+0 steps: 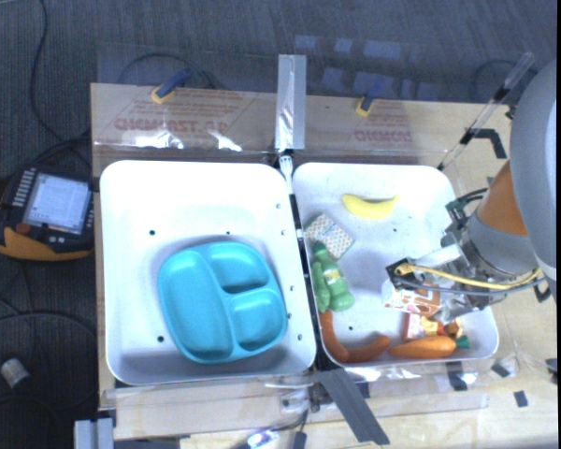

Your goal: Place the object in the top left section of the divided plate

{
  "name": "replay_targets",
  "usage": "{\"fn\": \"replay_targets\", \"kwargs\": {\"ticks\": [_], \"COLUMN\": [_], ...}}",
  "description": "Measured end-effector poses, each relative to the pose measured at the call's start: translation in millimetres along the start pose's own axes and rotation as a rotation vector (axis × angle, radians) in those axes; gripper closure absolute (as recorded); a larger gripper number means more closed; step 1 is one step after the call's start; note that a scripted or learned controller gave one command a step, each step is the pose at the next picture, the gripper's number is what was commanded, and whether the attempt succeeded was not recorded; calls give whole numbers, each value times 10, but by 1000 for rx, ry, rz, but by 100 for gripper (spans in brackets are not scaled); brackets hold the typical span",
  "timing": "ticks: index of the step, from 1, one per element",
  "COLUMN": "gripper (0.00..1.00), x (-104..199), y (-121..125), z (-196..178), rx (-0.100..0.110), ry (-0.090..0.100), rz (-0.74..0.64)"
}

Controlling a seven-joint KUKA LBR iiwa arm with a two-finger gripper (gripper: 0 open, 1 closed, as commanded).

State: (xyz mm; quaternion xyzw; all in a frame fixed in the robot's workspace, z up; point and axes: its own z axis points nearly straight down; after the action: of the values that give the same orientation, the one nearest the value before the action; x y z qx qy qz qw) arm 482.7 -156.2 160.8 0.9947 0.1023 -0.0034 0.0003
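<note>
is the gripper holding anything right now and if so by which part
Cannot be told. The gripper sits low in the right bin over a red-and-white packet, its grip unclear.

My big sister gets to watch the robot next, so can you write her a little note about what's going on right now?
Gripper: low in the right bin, over the clutter near its front right corner. Whether it is open or shut cannot be told.
Things: the blue divided plate sits in the left bin with nothing in its sections. In the right bin are a banana, a green bottle, a carrot, a sausage and a patterned packet.
Done: nothing placed yet.
Left: pick an object and put it in the plate's top left section.
</note>
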Motion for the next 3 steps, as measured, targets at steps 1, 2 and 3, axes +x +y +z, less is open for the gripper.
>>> {"fn": "replay_targets", "kwargs": {"ticks": [1,2,3], "gripper": [100,100,100], "x": [-90,-45,-115], "y": [406,475,548], "z": [-48,301,-439], "rx": [1,-15,-1], "ry": [0,18,1], "rz": [4,-24,-171]}}
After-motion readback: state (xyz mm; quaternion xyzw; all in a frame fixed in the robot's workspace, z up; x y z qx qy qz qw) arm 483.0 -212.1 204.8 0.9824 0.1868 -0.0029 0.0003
